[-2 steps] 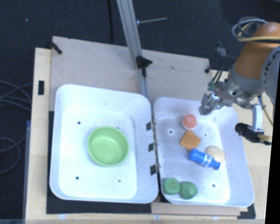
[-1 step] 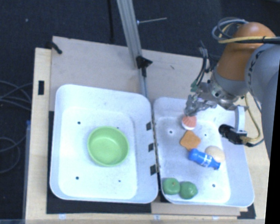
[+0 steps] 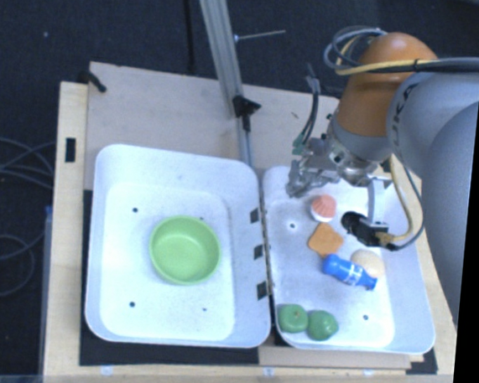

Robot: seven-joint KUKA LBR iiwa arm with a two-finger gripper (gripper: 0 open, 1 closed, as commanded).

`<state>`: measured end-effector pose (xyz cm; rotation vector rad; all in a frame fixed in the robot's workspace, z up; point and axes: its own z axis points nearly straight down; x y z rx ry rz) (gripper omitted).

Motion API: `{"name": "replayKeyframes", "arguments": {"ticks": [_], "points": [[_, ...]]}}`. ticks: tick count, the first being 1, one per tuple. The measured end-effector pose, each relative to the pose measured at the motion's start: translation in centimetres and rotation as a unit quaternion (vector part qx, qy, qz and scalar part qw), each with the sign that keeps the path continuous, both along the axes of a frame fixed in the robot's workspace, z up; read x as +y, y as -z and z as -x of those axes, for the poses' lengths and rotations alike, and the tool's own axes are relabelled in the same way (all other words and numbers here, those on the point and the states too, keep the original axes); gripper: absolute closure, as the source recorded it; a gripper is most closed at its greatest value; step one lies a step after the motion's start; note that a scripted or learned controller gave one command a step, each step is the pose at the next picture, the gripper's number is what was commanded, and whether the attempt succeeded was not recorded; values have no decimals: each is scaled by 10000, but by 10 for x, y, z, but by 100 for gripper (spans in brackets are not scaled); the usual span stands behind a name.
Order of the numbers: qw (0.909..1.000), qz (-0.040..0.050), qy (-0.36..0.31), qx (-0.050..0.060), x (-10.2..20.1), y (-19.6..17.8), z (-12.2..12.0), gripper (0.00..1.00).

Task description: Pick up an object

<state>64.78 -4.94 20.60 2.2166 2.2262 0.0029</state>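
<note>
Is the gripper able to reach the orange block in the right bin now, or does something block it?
Probably yes. The gripper hovers over the right bin, at its far end, and the orange block lies uncovered nearby. The pink round piece and blue cylinder lie close beside it, so room is tight.

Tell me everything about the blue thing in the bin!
The blue thing looks like a small bottle or can lying on its side in the right bin. Its body is bright blue with a white patch or label on it, and it looks smooth, maybe plastic. It points slantwise, one end toward the orange block at its upper left. A pale, cream-coloured round thing sits right against its upper side. Nothing is gripping it.
</note>
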Motion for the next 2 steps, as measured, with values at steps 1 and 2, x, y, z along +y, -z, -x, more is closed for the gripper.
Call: {"name": "replayKeyframes", "arguments": {"ticks": [1, 2], "points": [[10000, -1, 0, -4, 56, -18, -2, 100], [10000, 1, 2, 5, 106, -15, 5, 100]]}}
